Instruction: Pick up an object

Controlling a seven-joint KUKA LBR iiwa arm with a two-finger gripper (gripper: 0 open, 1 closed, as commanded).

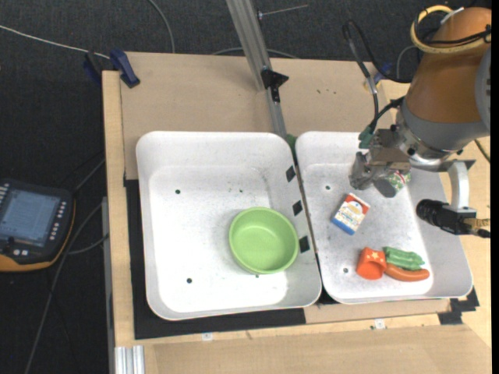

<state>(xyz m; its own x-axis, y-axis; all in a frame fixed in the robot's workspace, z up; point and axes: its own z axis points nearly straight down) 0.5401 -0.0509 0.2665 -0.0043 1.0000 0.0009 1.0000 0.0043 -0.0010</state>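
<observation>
- An orange-and-green toy (392,262) is seen nearest, at the right bin's (460,283) front.
- A small carton (350,213) lies just below-left of the tool (374,179), long axis tilted.
- The tool's spread cannot be told.

- Two shallow white bins sit side by side on the bench: the left bin (156,209) and the right bin (327,150).
- One green bowl (263,240), in the left bin.
- One small carton (350,213), white, blue and orange, in the right bin.
- One orange and green toy vegetable piece (392,262), near the right bin's front edge; I cannot tell whether it is one thing or two lying together.
- One small green and white item (398,179) under the wrist, mostly hidden.
- One arm (448,76), with one gripper (374,176).
- One handheld pendant (31,223) with a screen, left of the bench.
</observation>
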